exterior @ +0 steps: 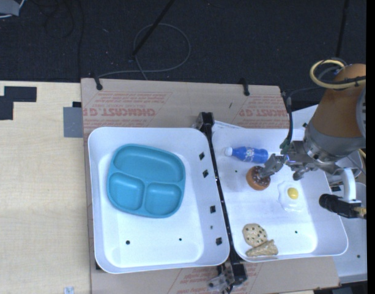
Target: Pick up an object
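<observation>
Fingers (274,164) sitting spread apart, nothing between them. Gripper (285,167) hovering over right bin (334,241), left finger just above brown donut (258,179). Blue bottle (248,154) lying just beside, up-left. Fried egg (291,195) sitting below gripper. Cookie (254,232) and chip (262,248) resting near front wall. Blue tray (147,180) lying in left bin (107,250).

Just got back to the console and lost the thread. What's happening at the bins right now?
The arm has reached in over the right bin, its gripper hanging beside a small brown round item. Nothing shows between the fingers. Nearby lie a blue bottle, a fried egg toy, and a cookie by a tan piece. The left bin holds a blue divided plate.
</observation>
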Controlling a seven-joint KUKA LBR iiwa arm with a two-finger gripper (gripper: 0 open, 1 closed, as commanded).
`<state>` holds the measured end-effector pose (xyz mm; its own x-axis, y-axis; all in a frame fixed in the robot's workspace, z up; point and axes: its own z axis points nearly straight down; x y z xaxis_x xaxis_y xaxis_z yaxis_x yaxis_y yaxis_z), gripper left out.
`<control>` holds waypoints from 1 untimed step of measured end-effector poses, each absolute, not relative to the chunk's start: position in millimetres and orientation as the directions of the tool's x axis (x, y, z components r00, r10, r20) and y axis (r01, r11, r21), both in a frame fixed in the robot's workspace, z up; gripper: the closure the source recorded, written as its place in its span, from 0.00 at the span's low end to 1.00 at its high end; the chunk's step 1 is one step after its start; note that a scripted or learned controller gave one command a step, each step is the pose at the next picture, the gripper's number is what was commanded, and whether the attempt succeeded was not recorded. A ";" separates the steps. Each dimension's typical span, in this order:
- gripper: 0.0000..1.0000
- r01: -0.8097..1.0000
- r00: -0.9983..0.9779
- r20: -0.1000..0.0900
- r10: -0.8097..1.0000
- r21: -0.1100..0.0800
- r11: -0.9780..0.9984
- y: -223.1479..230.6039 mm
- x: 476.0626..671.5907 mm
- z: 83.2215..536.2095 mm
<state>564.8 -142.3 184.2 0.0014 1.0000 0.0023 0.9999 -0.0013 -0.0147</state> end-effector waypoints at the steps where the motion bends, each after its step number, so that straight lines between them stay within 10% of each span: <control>1: 0.00 1.000 0.000 0.000 1.000 -0.001 0.000 -142.7 567.9 191.1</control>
<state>567.9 -142.7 191.1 -0.0003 1.0000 0.0001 1.0000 0.0003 -0.0013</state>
